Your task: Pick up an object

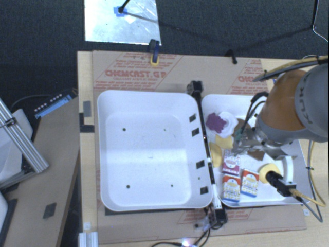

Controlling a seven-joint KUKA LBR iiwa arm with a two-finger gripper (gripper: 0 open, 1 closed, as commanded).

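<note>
Two small boxes (240, 183) sit by the right bin's (216, 103) front edge. I should drop my gripper (239, 144) straight down slowly; its grip I cannot tell.

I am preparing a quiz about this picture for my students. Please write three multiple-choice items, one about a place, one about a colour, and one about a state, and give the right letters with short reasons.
1. Where do the objects lie?
A. left bin
B. right bin
C. floor

2. What colour is the soft object near the top of the right bin?
A. purple
B. green
C. black

3. How do the two small cartons lie?
A. stacked
B. side by side
C. in separate bins

Key: 1 B, the objects sit in the right bin under the gripper. 2 A, the soft object is purple. 3 B, the cartons lie next to each other.
</note>
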